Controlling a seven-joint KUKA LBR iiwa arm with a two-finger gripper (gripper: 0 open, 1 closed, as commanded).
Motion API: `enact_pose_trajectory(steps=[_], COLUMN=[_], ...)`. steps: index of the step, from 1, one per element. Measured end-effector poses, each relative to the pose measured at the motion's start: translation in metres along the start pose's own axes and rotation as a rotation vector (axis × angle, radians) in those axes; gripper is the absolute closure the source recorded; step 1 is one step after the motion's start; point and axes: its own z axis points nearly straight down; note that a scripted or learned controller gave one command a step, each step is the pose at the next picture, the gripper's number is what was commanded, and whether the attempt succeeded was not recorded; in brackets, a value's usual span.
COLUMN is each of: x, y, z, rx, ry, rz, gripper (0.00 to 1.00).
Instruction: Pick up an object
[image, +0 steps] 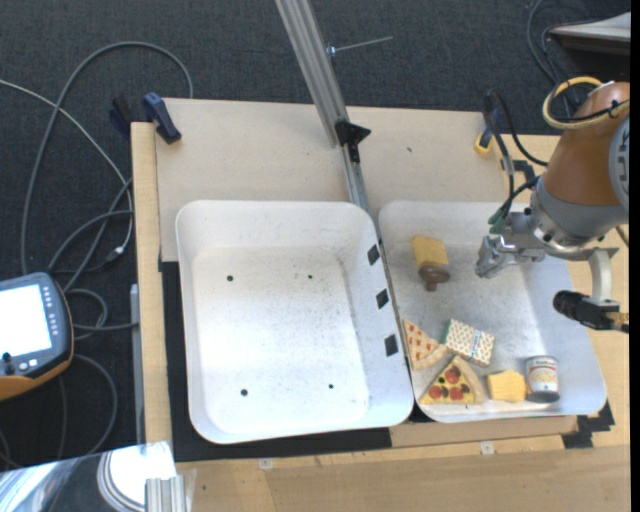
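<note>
At the near edge of the right bin (590, 375) lie a pizza slice (452, 385), a cheese wedge (507, 386) and a small can (542, 376). Just beyond them sit a second pizza slice (421, 343) and a dotted cracker (470, 340). Farther back, a yellow-topped mushroom (431, 260) lies apart, left of the gripper (492, 256), which hovers over bare bin floor.

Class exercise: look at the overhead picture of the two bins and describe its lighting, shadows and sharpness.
Camera view: lighting is even and soft, without harsh glare on the shallow white bins; the yellow toy block with the brown knob casts only a faint shadow; the grey and orange arm's gripper looks slightly soft, while the small toys lie in reasonable focus.
</note>
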Motion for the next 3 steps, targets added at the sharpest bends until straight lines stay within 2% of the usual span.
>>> enact_pose_trajectory(steps=[1, 2, 3], x=[0.01, 0.006, 0.064], y=[0.001, 0.001, 0.017], z=[-0.056, -0.121, -0.122], rx=[-0.002, -0.003, 0.002], ry=[0.0, -0.001, 0.002], rz=[-0.002, -0.001, -0.006], gripper=[1.0, 1.0, 1.0])
